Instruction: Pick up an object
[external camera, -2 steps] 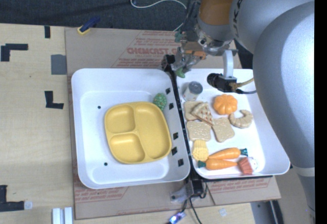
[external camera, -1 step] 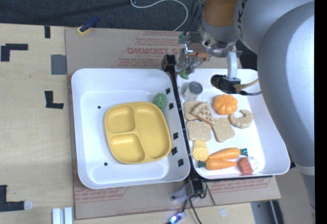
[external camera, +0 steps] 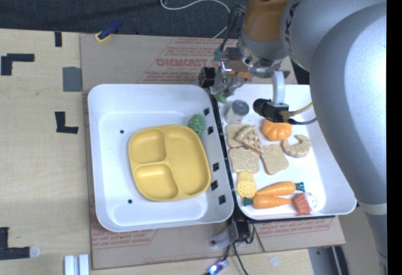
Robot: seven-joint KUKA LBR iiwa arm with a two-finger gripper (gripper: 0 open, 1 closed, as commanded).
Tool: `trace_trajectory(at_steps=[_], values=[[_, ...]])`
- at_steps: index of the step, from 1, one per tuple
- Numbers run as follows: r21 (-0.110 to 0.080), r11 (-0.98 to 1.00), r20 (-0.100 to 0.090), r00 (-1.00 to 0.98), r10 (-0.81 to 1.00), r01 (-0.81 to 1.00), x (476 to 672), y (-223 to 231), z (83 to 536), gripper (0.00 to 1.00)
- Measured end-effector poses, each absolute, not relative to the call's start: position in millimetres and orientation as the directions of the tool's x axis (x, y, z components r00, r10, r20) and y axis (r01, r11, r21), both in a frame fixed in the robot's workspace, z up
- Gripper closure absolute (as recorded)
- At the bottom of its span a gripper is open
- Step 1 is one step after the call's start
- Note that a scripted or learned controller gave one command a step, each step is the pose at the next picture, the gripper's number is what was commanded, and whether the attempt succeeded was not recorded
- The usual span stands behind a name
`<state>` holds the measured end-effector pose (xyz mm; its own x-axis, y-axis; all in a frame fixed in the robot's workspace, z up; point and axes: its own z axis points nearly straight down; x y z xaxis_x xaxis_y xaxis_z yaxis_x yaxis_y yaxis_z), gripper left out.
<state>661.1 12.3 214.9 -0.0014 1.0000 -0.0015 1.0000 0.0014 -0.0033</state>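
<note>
My gripper (external camera: 221,84) hangs over the far end of the wall between the two bins, below the orange wrist band. Just in front of it, in the left bin (external camera: 103,142), a small green knobbly toy (external camera: 197,123) lies by the rim of a yellow divided plate (external camera: 168,162). The right bin (external camera: 333,189) holds several toy foods: a grey round piece (external camera: 239,107), an orange pumpkin (external camera: 277,130), a waffle (external camera: 245,137), bread slices (external camera: 244,159), a croissant (external camera: 297,145), corn (external camera: 245,184), two carrots (external camera: 274,189) and a red piece (external camera: 302,203).
The big grey arm covers the right side of the view and overhangs the right bin's far corner. A black fitting with a cable (external camera: 270,108) sits near the pumpkin. Cardboard (external camera: 157,60) lies under both bins.
</note>
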Motion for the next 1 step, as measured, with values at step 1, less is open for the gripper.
trace_trajectory(at_steps=[1], values=[[-0.001, 0.002, -0.002, -0.002, 1.0, 1.0, 666.5, 12.2, 214.8, 1.0]])
